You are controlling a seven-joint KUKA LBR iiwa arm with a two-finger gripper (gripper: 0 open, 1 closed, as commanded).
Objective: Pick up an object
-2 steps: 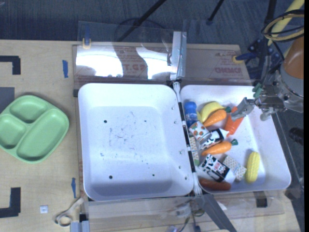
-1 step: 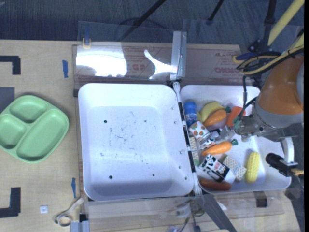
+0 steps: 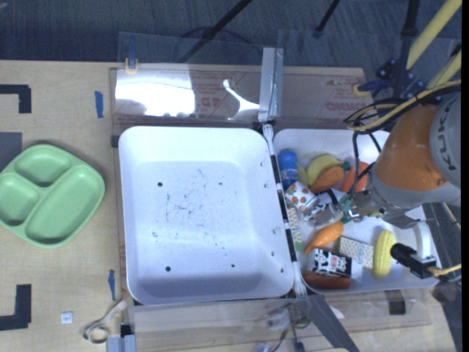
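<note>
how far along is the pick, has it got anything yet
Done: the arm has reached down into the right bin, its gripper low among the toys near the orange carrot. In hand: nothing visibly held. Left: grasp one item, maybe the carrot or yellow corn, and lift it.

My arm (image 3: 414, 160) reaches in from the right, over the right bin (image 3: 421, 283). My tool (image 3: 349, 210) hangs low among the toys there. Just beside it lie an orange carrot (image 3: 326, 235), a yellow banana (image 3: 321, 166) and a blue bottle (image 3: 287, 161). A yellow corn (image 3: 382, 252) lies near the bin's right side. A green plate (image 3: 47, 193) sits at the table's left edge.
</note>
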